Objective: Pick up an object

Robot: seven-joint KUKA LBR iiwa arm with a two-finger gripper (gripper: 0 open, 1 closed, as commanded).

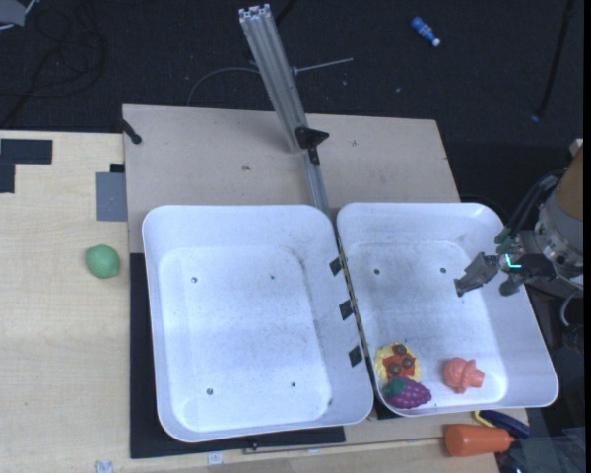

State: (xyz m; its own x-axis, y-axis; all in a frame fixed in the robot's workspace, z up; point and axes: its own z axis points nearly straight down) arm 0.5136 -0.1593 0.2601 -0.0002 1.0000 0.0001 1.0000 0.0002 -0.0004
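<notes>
In the camera view, your gripper (492, 273) hangs over the right bin (428, 230) near its right wall, fingers spread and pinching nothing. The toys lie at the bin's lower edge, well apart from the gripper: a yellow piece (395, 361) touching purple grapes (408, 393), and an orange-pink toy (462, 373) whose long axis runs left-right. A green ball (102, 261) sits at mid left on the table.

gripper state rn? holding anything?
Gripper: open, holding nothing, above the right bin near its right edge.
</notes>
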